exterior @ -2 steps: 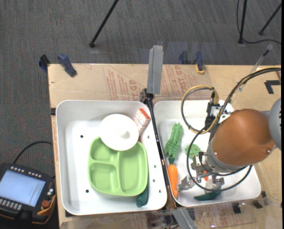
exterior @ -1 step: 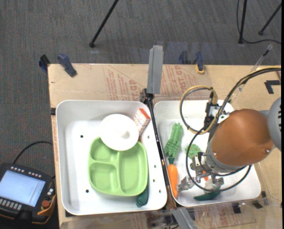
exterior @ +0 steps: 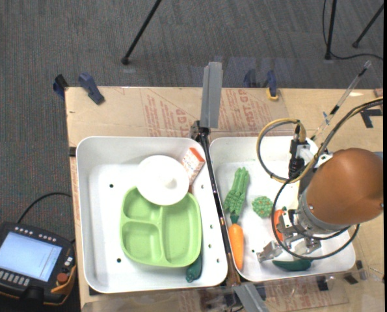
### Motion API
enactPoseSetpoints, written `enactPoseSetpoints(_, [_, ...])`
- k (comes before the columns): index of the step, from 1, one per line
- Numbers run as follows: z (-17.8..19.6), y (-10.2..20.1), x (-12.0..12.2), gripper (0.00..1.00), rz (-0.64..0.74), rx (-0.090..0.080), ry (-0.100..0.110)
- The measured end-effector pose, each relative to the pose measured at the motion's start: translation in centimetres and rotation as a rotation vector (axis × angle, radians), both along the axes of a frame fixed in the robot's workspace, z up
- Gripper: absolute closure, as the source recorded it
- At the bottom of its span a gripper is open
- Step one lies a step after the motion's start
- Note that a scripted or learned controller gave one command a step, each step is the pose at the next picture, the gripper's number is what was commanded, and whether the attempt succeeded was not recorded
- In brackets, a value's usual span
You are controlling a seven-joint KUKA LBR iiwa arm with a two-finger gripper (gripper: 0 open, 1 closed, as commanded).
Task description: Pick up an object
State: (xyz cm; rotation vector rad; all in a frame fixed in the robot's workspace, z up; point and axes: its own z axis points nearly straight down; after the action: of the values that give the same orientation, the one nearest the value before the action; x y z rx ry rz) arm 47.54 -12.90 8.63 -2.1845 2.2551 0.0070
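My gripper (exterior: 291,244) hangs low over the front of the right bin (exterior: 248,149), below the arm's orange band. Just beneath and in front of it lies a dark green curved toy (exterior: 296,264), partly covered by the gripper. A small red-orange piece (exterior: 278,216) shows at the gripper's left side. Further left in this bin lie an orange carrot (exterior: 236,244), a long green ribbed vegetable (exterior: 237,191) and a small green bumpy ball (exterior: 262,205). I see nothing held in the gripper.
The left bin (exterior: 92,194) holds a green divided tray (exterior: 160,229), a white round dish (exterior: 163,180) overlapping it, an orange-and-white carton (exterior: 193,164) and a dark green item (exterior: 194,271) at the front wall. Cables loop over the right bin's back.
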Motion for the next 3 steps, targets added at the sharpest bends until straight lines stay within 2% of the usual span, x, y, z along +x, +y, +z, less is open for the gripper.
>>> enactPoseSetpoints(1, [0.2,4.9,0.1,0.00,0.041,-0.005,-0.001])
enactPoseSetpoints(2, [0.0,-2.0,6.2,0.00,0.183,0.001,-0.001])
enactPoseSetpoints(3, [0.2,3.7,8.5,0.00,0.258,-0.001,-0.003])
